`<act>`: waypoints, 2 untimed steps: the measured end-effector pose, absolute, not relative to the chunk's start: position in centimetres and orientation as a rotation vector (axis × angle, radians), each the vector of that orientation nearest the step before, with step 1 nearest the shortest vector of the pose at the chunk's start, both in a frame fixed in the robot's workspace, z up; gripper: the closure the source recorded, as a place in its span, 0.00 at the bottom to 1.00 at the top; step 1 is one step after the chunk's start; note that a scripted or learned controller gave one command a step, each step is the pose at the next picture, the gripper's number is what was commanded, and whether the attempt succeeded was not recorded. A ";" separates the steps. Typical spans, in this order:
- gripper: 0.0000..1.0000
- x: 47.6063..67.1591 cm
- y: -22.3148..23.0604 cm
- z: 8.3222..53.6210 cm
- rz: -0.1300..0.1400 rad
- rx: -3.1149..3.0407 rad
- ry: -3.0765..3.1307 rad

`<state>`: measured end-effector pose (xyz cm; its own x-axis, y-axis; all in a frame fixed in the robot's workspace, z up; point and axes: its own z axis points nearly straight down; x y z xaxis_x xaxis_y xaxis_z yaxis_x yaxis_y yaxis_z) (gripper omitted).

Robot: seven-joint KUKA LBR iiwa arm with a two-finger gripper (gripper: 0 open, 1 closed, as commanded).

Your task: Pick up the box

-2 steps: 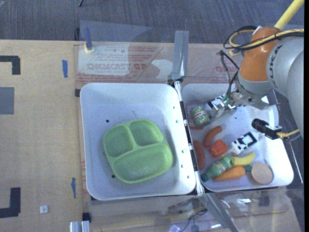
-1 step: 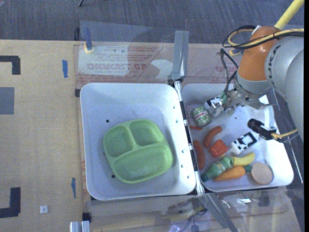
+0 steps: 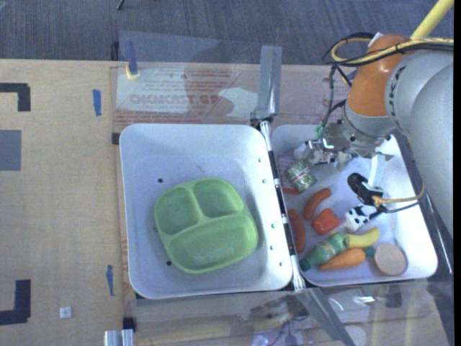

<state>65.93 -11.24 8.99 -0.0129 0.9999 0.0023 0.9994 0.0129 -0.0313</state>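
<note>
The arm reaches in from the right, and its claw hangs over the far part of the right bin. The metal parts are too small and cluttered to tell how far the claw is open, and nothing can be seen gripped in it. The box, green and white, lies tilted on the bin floor near the left wall, just beside the claw on the near-left side; whether the two touch cannot be told. Nearer the camera lie a sausage, a red block and an orange strip along the left wall. A cow stands near the middle, with a banana just in front of it. Near the front wall are a green vegetable, a carrot and a tan disc. The left bin holds a green divided plate. Both bins rest side by side on the pale surface.
</note>
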 end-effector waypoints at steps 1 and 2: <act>0.00 66.0 -10.2 8.7 0.040 -2.304 -2.113; 1.00 65.8 -9.8 9.3 0.045 -2.294 -2.105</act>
<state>65.81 -9.79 9.33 0.0856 0.9963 -0.0029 0.9955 -0.0857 -0.0398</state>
